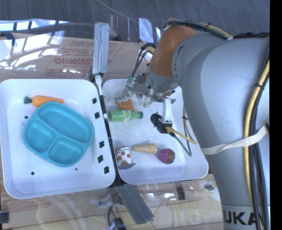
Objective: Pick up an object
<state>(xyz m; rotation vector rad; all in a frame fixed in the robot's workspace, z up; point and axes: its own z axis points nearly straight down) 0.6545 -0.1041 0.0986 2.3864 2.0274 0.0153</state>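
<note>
Claw [137, 92]: upper middle of the frame, low over the top-left corner of the right-hand white bin [146, 171]. I cannot tell how far it is open because the wrist hardware hides it. Nothing is visibly in its grip.

Nearest candidate: small orange wedge-shaped piece [125, 105], just below-left of the claw. Whether it is touching or only close, I cannot tell. A green plastic toy bottle [125, 115] lies on its side just below the wedge, cap end to the right.

Lower in the same bin, well apart from the claw:
- cream toy cone [146, 149]
- purple toy cupcake [166, 155]
- small printed can [123, 157], against the bin's left wall

The left-hand white bin [11, 143] holds a blue divided plastic plate [58, 133] and an orange toy carrot [45, 100]. Neither is relevant to this move.

Judgement: the step in hand is settling onto the wedge and closing.
- Centre the claw over the middle of the piece, not its edge.
- The piece looks low, so descend nearly to the bin floor before closing.
- Keep off the bottle. It is round and likely rolls if nudged, which could shove the wedge aside.
- The bin wall is close on the left, so there is little room that side.
- Lift straight up and confirm the piece rises with it.
</note>
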